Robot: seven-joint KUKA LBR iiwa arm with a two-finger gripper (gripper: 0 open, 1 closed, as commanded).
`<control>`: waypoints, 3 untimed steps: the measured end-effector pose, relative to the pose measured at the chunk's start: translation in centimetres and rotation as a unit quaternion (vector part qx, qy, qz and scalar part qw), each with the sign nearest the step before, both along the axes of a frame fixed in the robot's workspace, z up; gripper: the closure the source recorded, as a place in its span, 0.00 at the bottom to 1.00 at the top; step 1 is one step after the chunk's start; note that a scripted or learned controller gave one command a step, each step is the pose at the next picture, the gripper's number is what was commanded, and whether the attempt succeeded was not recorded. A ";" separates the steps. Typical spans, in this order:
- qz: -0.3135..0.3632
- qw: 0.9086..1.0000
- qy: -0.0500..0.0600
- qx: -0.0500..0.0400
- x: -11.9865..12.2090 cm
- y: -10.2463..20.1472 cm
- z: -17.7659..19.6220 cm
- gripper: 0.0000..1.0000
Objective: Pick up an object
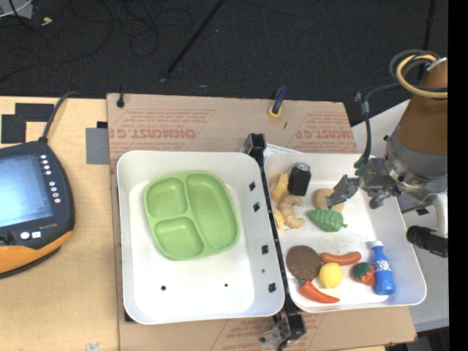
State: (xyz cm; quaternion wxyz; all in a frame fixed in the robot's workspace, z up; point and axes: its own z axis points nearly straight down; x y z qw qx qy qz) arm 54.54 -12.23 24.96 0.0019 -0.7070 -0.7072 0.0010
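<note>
Now gripper (360, 189) over right bin (417, 287), jaws spread, beside green toy (326, 219)

Two bins side by side on the worktop (66, 269): divided tray (191, 214) in the left bin (139, 284); toy foods in the right bin (417, 287), bottle (380, 269) rightmost, gripper (360, 192) above its far side. Pendant (29, 203) at far left.

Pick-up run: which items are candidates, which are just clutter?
Candidates, right bin: green leafy toy, blue bottle, sausage, yellow lemon, black can, gripper above them.

Lying about: green divided plate, teach pendant, blue clip.
</note>
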 end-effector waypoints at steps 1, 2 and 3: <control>0.001 1.000 0.002 0.000 -0.2 0.6 -4.4 0.00; 0.000 1.000 0.002 0.000 0.7 0.6 -9.6 0.00; 0.000 1.000 0.002 0.000 1.4 0.4 -14.5 0.00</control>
